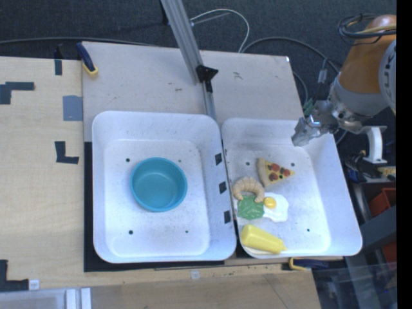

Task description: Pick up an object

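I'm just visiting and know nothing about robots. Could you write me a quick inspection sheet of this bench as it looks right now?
Surface: pale bench bearing left bin and right bin, side by side.
Job's things: blue bowl in the left bin; pizza slice, croissant, green leaf, fried egg and yellow piece in the right bin.
Clutter: nothing seen.
End effector: over the right bin's far right corner, apart from the toys.
Cables: white cable looping behind the bench.
Surroundings: slanted metal pole, dark floor.
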You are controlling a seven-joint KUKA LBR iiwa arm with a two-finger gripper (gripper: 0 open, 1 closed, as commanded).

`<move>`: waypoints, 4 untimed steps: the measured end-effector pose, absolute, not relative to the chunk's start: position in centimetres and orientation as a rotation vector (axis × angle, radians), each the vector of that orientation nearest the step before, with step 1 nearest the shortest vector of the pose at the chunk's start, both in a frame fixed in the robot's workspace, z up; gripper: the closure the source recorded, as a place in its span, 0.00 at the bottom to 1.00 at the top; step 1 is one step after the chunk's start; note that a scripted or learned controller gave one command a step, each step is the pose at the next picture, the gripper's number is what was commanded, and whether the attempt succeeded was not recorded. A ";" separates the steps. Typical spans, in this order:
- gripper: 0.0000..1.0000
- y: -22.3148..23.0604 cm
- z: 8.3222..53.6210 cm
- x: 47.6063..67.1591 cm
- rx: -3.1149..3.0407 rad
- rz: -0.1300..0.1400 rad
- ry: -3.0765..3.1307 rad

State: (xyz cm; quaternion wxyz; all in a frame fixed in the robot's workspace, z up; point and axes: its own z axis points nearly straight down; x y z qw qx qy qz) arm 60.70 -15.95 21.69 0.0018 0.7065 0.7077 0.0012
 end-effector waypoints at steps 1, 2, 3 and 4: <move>1.00 -15.9 21.3 60.7 2.221 -0.002 2.222; 1.00 -10.1 21.0 60.2 2.216 0.000 2.230; 1.00 -4.0 21.8 60.2 2.214 0.002 2.232; 1.00 0.8 22.7 61.2 2.215 0.001 2.230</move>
